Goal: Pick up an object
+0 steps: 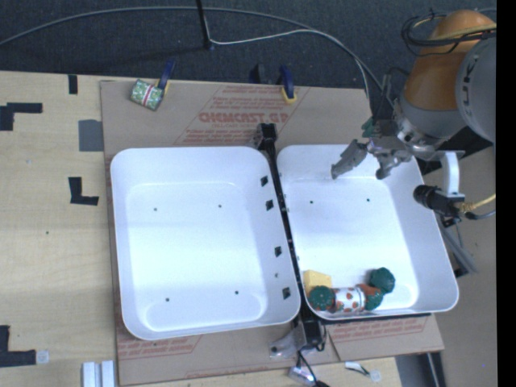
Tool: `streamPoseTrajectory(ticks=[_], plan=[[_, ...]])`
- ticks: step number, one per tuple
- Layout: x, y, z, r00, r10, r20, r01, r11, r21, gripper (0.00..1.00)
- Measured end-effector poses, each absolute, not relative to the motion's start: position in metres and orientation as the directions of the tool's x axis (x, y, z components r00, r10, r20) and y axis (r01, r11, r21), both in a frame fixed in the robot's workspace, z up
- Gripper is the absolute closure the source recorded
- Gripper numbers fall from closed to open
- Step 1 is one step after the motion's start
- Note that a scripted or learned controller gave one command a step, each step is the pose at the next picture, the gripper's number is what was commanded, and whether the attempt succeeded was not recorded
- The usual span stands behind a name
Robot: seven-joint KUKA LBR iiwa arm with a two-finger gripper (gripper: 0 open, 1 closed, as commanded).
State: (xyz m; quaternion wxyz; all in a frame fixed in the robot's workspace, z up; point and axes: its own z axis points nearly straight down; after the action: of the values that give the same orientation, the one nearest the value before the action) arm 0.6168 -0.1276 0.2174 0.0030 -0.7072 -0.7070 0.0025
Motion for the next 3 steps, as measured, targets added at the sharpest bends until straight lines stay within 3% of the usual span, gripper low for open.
streamPoseTrajectory(ticks=[1,3], plan=[[0.618,-0.127,0.221,0.0,1.0,0.0,1.0,0.0,0.0,0.0],[0.619,-0.14,0.123,0.0,1.0,0.0,1.0,0.0,-0.005,0.0]])
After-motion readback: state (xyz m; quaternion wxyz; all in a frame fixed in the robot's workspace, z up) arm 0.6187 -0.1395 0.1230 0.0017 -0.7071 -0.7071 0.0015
